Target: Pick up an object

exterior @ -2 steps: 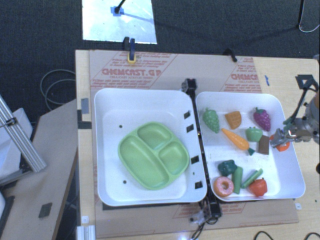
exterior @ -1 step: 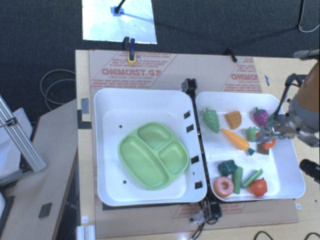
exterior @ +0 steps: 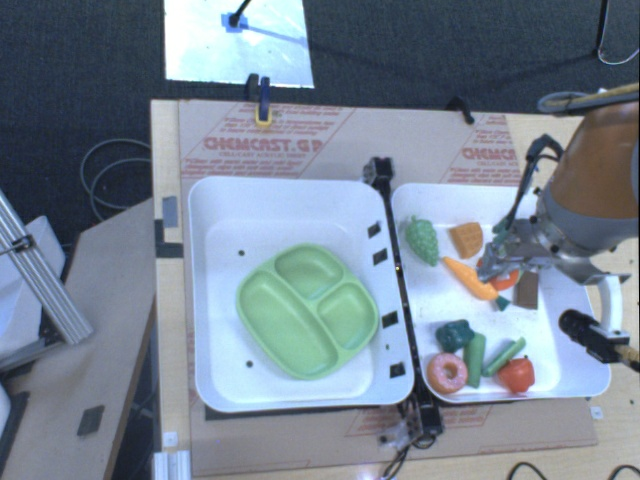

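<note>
1. You are at the reach-and-close step: the gripper (exterior: 497, 268) is down in the right bin (exterior: 570, 373), low over the toy food, and nothing is lifted yet as far as you can judge.
2. You cannot tell from this slanted view how wide the tool stands or whether it has hold of anything; the wrist and dark mounting parts cover the tip.
3. The likeliest target is the carrot (exterior: 468, 278), lying at a slant in the middle of the right bin with its thick end under or just beside the tool's tip. A small red piece (exterior: 506, 282) sits touching that same spot, so you cannot say which of the two the tool is set on.
4. Near but apart: the orange block (exterior: 466, 239) above the carrot, the green bumpy fruit (exterior: 421, 240) towards the divider.
5. Along the near edge, well clear of the tool: the broccoli (exterior: 453, 335), the doughnut (exterior: 447, 371), the tomato (exterior: 517, 373).
6. The left bin (exterior: 222, 273) holds the green divided plate (exterior: 307, 311).
7. Your next move calls for a firm close and a straight lift; watch that the carrot does not roll free or the red piece get pinched instead.
</note>
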`<state>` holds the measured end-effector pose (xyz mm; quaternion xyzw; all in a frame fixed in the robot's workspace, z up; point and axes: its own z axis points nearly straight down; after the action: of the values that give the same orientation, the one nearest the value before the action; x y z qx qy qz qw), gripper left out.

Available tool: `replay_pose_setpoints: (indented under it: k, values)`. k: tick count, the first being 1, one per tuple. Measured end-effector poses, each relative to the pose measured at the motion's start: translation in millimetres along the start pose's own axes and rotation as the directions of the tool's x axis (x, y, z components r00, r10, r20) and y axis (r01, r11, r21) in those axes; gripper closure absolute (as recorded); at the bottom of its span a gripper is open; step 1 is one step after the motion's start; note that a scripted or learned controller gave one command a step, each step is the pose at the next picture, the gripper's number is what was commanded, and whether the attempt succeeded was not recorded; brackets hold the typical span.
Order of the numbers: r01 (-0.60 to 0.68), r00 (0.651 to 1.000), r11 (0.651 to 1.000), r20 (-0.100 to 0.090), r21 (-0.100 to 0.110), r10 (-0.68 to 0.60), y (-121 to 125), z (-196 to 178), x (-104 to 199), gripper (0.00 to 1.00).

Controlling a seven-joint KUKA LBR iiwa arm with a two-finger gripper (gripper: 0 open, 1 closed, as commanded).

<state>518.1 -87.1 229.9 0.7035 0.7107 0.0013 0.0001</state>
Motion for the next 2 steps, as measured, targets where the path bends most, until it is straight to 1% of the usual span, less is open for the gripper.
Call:
replay_pose_setpoints:
  k: [1,2]
  values:
    - [-0.001,1.0,1.0,0.0,0.001,0.001,-7,-5,47,1.0]
    - [0.001,1.0,1.0,-0.001,0.001,-0.001,-12,-7,108,1.0]
